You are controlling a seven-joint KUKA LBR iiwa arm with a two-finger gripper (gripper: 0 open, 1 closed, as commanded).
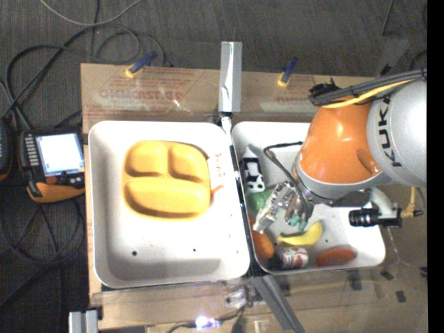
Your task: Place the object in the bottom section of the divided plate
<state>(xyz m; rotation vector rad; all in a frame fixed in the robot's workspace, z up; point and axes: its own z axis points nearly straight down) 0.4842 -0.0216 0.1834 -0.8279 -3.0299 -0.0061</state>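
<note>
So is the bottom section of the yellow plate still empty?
Empty. The divided plate in the left bin shows bare yellow in its bottom section, and the banana lies in the right bin.

From my screen the arm (388, 141) is a bulky, rounded body: a light grey shell on the outer link with black "KUKA" lettering running down its side, partly cut off by the frame. Below that sits a broad glossy orange band (340, 144), dome-shaped, catching a bright highlight along its upper edge. A grey collar rings the bottom of the orange part. Black cables loop off the wrist, one thin one arching out to the side. A short black cylinder (364, 218) sticks out sideways near the wrist. The tool (281, 207) is bare metal, silvery and angular, with small linkages showing.
</note>
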